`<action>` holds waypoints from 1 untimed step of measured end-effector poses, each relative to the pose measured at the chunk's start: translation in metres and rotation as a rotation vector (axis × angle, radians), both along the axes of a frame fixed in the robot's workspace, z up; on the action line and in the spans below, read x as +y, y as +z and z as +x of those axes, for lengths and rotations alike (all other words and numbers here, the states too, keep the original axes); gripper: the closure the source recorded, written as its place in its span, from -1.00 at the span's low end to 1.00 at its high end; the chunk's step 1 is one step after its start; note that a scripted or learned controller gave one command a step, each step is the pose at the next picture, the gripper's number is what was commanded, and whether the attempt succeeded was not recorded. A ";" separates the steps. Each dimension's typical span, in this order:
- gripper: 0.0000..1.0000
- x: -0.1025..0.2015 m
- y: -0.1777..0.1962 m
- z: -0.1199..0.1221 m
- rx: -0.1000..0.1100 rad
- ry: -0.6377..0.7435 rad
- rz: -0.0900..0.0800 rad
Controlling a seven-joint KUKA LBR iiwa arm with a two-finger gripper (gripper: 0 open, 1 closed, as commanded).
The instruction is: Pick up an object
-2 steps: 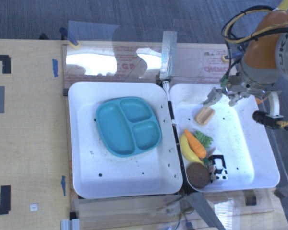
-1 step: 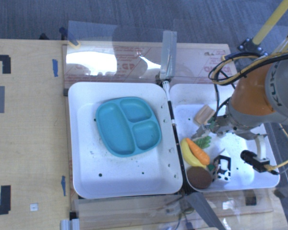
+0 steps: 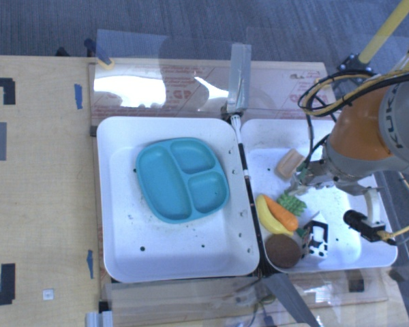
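In the right bin [image 3: 375,247], the carrot [image 3: 283,212] lies just below the jaws [image 3: 304,182].

Grey arm [image 3: 388,125], orange wrist band, looping black and yellow cables.

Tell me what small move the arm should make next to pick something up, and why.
Probably a short descent straight down. The gripper hangs in the right bin between the tan block and the carrot, right by the carrot's green top. Nothing shows between its fingers, so lowering onto the carrot seems the nearest try.
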State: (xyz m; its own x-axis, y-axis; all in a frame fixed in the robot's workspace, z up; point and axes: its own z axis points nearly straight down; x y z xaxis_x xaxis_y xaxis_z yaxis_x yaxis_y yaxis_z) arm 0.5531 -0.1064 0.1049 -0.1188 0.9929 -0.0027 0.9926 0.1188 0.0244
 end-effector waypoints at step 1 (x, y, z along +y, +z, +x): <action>-1.00 0.000 -0.001 -0.001 0.002 0.000 0.000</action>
